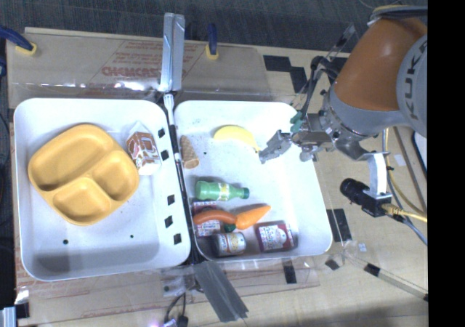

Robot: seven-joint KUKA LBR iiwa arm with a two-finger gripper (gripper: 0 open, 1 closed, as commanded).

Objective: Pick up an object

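Observation:
My gripper (273, 148) hangs over the upper right part of the right bin (309, 195), just right of a yellow lemon-like fruit (234, 134). Nothing shows in its grasp. Lower in the same bin lie a green bottle (220, 190), an orange carrot (252, 214), a red-labelled packet (206, 222), a small can (231, 243) and a dark red jar (274, 235). A brown biscuit (189, 151) rests by the bin's left wall.
The left bin (87, 253) holds a yellow divided plate (82, 173) and a small brown-and-white carton (143, 150). A metal divider (173, 49) stands between the bins at the back. The arm's orange band (381, 64) looms at right.

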